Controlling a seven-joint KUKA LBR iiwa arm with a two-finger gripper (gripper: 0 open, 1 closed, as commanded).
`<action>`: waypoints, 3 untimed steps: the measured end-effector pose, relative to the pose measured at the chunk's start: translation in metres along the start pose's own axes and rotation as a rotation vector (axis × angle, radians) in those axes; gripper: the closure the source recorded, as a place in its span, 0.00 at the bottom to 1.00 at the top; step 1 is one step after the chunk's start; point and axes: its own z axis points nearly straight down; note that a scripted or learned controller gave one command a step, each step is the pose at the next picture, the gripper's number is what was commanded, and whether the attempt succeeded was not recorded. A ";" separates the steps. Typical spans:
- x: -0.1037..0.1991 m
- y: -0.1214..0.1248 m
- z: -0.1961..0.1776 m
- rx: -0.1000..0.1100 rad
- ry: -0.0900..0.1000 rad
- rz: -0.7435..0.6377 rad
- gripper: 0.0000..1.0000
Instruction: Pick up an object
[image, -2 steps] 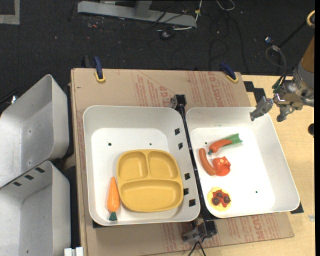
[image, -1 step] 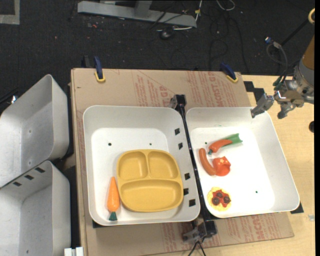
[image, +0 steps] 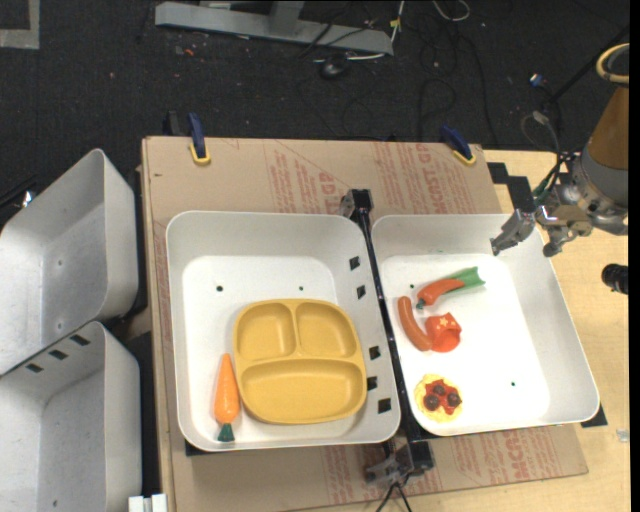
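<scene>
The right bin (image: 540, 300) holds an orange pepper with a green stem (image: 449, 286), a sausage (image: 411, 324), a red pepper piece (image: 444, 332) and a small yellow dish of dark berries (image: 439, 397). My gripper (image: 532, 234) hangs above the bin's far right corner, open, with nothing between its fingers. It is well to the right of and beyond the food items. In the left bin (image: 200, 260) lie a yellow divided plate (image: 300, 360) and a carrot (image: 227, 392).
Two white bins sit side by side on a cardboard-covered bench (image: 280, 170), a black divider (image: 372, 290) between them. Spare white bins (image: 60, 300) stand off the bench at the left. Cables lie on the dark floor behind.
</scene>
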 end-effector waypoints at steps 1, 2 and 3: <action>0.008 0.004 0.060 -0.001 0.000 -0.005 0.00; 0.002 0.007 0.120 -0.002 -0.001 -0.001 0.00; 0.002 0.008 0.107 -0.007 -0.002 -0.002 1.00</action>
